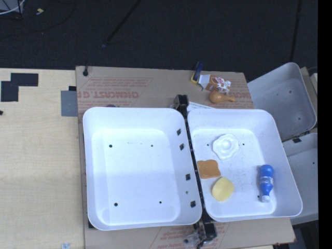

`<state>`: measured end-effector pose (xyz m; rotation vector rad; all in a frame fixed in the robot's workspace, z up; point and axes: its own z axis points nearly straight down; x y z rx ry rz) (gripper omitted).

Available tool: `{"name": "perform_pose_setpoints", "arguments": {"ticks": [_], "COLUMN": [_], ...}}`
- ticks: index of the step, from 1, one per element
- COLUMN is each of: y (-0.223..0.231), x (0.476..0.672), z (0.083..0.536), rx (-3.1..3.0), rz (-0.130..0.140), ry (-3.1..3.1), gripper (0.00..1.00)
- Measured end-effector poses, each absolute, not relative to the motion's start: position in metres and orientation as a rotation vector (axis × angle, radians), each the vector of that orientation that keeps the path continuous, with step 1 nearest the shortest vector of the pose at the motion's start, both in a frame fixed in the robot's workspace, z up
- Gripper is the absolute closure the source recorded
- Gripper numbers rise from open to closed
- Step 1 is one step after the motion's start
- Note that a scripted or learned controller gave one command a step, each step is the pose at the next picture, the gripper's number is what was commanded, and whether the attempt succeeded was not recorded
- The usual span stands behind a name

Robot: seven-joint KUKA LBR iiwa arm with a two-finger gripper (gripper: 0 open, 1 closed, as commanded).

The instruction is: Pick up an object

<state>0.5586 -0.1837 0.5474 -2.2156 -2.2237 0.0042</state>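
Right bin (277, 139) contains fried egg (225, 146), toast slice (208, 168), yellow round piece (222, 189), blue bottle (265, 182) lying near right wall. Left bin (93, 139) alongside. Orange toy (220, 97) on cardboard behind bins.

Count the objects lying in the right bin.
4. A white fried egg sits near the middle, a brown toast by the left wall, a yellow piece just below it, and a blue bottle near the right wall.
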Motion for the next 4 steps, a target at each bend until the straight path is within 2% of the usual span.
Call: {"name": "perform_pose_setpoints", "arguments": {"ticks": [1,2,3,4], "y": [-0.183,-0.182,-0.183,-0.182], "x": [0.559,0.559,0.559,0.560], "z": [0.547,0.557,0.556,0.566], "rx": [-2.214,-2.207,-2.206,-2.200], "rz": [0.005,0.006,0.006,0.007], "ry": [-2.224,-2.229,-2.229,-2.234], "gripper": [0.00,1.00,0.00,1.00]}}
